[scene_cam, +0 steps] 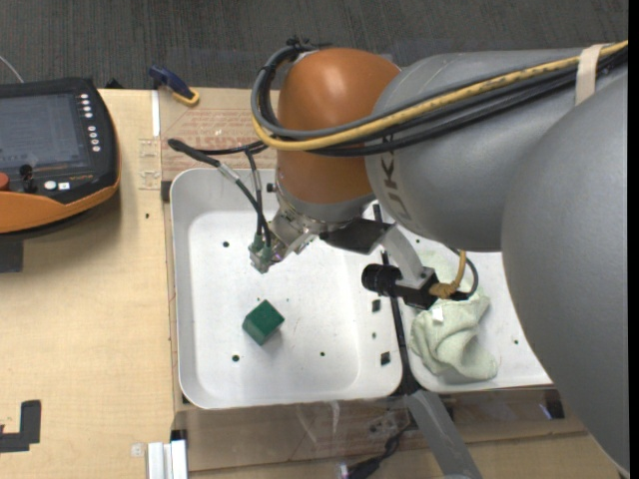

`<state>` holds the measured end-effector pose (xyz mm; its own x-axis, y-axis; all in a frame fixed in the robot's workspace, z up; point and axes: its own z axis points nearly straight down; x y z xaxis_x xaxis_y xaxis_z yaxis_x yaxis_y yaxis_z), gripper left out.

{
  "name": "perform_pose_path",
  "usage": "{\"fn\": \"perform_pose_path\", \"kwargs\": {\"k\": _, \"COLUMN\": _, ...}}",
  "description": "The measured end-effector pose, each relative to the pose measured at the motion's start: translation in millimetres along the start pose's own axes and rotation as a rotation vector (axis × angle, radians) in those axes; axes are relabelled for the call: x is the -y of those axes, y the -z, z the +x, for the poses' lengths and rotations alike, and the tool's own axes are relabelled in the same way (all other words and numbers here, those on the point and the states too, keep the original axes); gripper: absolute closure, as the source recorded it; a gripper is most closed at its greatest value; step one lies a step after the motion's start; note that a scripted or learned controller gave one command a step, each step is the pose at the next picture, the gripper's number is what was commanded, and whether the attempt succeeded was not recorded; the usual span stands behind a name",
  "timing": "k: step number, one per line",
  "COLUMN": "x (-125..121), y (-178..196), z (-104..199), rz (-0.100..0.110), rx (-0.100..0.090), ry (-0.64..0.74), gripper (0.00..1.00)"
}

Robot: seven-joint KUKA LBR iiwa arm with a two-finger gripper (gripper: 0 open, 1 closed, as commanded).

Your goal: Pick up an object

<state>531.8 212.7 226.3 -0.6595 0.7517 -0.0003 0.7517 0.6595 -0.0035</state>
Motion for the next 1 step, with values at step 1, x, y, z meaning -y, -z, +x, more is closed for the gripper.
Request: {"fn": "perform_pose_path", "kwargs": {"k": 1, "x": 37.2, "y": -27.3, "z": 39.7, "rz": 0.001, "rx": 0.000, "ry": 0.108, "gripper": 1.00}}
